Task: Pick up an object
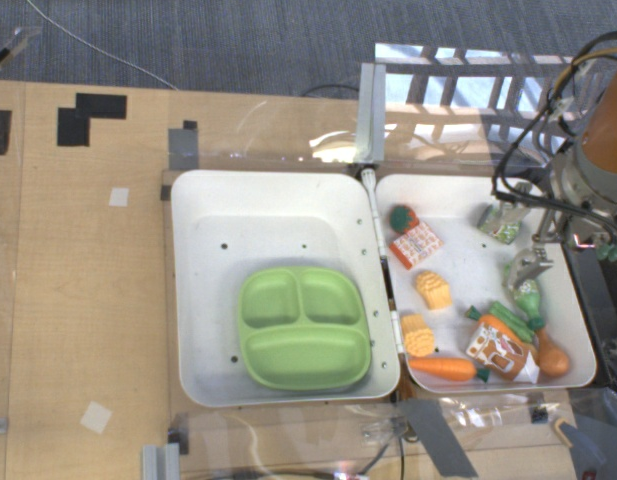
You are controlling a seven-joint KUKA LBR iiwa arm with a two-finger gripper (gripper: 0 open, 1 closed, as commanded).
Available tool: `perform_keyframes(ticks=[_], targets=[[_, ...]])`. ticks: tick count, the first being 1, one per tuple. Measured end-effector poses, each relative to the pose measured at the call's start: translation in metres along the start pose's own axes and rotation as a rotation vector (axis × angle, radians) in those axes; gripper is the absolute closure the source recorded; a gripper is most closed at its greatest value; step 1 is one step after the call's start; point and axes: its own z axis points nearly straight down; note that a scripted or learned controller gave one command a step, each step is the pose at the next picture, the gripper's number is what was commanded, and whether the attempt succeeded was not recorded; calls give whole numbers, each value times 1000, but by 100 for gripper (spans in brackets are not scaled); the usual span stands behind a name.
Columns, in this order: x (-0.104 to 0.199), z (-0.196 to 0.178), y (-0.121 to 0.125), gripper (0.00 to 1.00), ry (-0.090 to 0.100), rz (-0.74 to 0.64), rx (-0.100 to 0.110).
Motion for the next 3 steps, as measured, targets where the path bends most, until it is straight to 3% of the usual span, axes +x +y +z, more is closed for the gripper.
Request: perform_keyframes(ticks=[1, 2, 3], targets=[[9, 162, 23, 0, -10, -24, 1], [-75, 181, 41, 0, -10, -70, -1], [-102, 182, 22, 0, 13, 141, -5]])
